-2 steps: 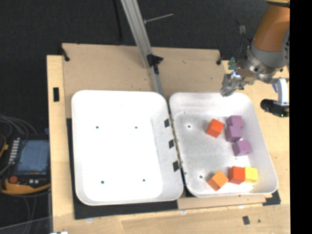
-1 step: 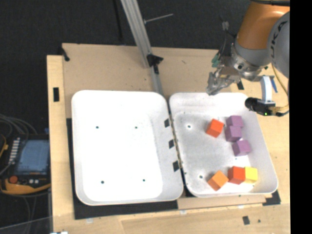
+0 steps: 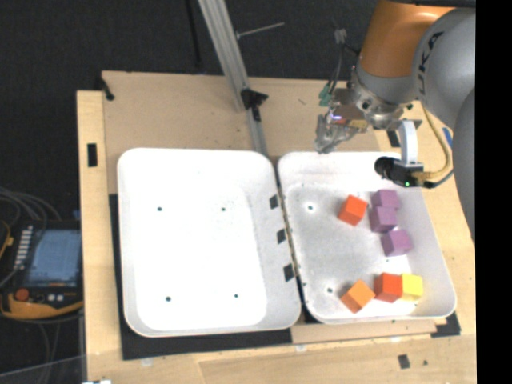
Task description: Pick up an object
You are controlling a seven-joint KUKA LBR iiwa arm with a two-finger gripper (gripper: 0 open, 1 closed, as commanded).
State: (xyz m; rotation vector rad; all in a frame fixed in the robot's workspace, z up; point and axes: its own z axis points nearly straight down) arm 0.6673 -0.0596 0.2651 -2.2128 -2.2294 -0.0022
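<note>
The right bin holds several small blocks. An orange block lies near its middle, with a purple piece just to its right and a smaller purple block below that. Along the near edge sit an orange block, a red block and a yellow block, close together. My gripper hangs over the far left rim of the right bin, well apart from every block. Nothing shows beneath it.
The left bin stands beside the right one, with clips along the shared edge. A slanted metal rail crosses the bench behind the bins. A screen device sits off the bench to the left.
</note>
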